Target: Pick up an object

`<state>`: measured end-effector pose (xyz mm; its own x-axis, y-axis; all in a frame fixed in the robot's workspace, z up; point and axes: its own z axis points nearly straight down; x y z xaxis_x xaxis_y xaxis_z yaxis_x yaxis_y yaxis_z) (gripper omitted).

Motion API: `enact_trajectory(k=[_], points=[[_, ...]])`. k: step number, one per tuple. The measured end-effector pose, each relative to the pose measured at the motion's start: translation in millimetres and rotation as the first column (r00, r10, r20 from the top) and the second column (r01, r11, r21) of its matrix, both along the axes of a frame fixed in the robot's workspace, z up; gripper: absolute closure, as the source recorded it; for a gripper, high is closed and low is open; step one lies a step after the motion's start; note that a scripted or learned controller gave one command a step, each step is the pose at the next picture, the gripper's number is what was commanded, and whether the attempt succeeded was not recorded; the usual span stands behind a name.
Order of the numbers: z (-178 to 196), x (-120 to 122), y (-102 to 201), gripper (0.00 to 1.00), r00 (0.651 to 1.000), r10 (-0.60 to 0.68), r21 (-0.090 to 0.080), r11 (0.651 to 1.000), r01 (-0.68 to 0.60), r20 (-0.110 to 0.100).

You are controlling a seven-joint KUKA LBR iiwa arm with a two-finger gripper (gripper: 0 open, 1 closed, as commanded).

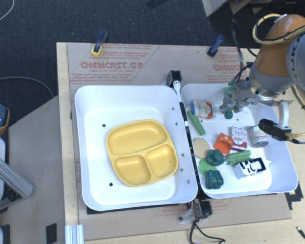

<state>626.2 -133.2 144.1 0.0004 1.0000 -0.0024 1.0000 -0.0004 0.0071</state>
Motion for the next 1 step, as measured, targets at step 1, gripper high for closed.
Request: enact_trajectory(k=[1], points=[[47.9, -4.9, -6.1, 1.0, 1.0, -0.001, 0.0, 1.0, 0.001, 0.0]])
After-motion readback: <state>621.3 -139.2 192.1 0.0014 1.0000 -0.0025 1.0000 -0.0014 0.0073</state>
